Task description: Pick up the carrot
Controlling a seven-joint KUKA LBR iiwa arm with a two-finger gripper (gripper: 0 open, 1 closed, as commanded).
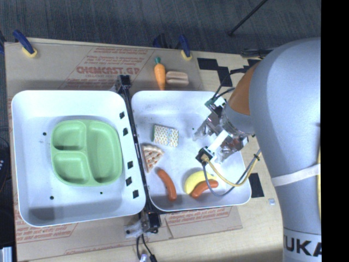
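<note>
My claw point(214, 131) hovers over the right white bin point(180, 100), grip state indiscernible; approach step. Next I must reach the small orange carrot point(159, 75) beyond its rim.

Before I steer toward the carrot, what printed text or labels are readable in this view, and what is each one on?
"KUKA", in dark letters on the grey arm, cut off at the frame's bottom edge.
"CHEMCAST GP", in red, repeated across the brown protective sheet under the bins; the smaller red lines around it are too blurred to read.
No text can be seen on the carrot, the green divided plate or the white bins.
</note>
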